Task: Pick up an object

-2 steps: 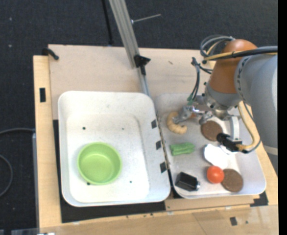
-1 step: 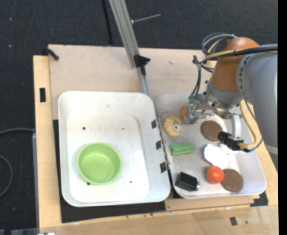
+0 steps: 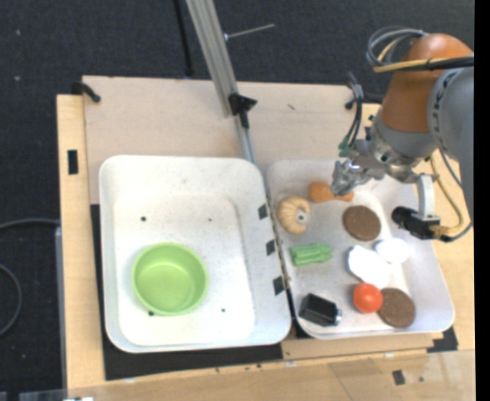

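Observation:
The gripper (image 3: 344, 182) hangs over the back of the right bin (image 3: 433, 303), its fingertips right at a small orange object (image 3: 319, 192). Whether that object is between the fingers is not clear from this angle. Close by in the same bin lie a tan shell-like piece (image 3: 294, 213), a brown disc (image 3: 361, 222), a green block (image 3: 311, 255), a white lump (image 3: 368, 265), a red ball (image 3: 366, 297), a second brown disc (image 3: 395, 307) and a black block (image 3: 319, 309).
The left bin (image 3: 119, 182) holds a green bowl (image 3: 169, 277). A slanted metal pole (image 3: 220, 57) rises behind the bins. A black cable fitting (image 3: 414, 220) hangs off the arm at the right bin's right side.

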### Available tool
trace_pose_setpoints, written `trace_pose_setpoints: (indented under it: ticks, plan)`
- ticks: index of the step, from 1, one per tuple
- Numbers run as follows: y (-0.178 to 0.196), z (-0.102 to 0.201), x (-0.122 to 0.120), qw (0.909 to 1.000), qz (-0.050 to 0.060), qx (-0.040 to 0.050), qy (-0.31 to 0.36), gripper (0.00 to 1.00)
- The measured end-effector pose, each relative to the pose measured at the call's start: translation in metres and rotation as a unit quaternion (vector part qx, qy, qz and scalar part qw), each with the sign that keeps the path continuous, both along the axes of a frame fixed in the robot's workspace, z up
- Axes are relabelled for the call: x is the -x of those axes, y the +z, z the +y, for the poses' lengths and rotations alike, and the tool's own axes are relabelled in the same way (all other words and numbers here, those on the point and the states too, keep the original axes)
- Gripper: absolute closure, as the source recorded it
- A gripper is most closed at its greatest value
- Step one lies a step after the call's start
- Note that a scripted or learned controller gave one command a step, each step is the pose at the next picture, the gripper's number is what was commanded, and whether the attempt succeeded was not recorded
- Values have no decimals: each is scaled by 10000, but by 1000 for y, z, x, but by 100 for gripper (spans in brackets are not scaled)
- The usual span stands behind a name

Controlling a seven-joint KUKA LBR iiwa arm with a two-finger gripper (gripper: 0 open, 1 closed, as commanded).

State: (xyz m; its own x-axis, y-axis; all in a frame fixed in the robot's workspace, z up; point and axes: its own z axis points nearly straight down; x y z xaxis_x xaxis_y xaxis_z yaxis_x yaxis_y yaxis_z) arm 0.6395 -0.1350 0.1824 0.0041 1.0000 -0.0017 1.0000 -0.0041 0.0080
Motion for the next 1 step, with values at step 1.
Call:
trace_pose_setpoints:
  ticks: [1]
  plan:
    - [62, -3, 0, 10000, 25, 0, 29, 100]
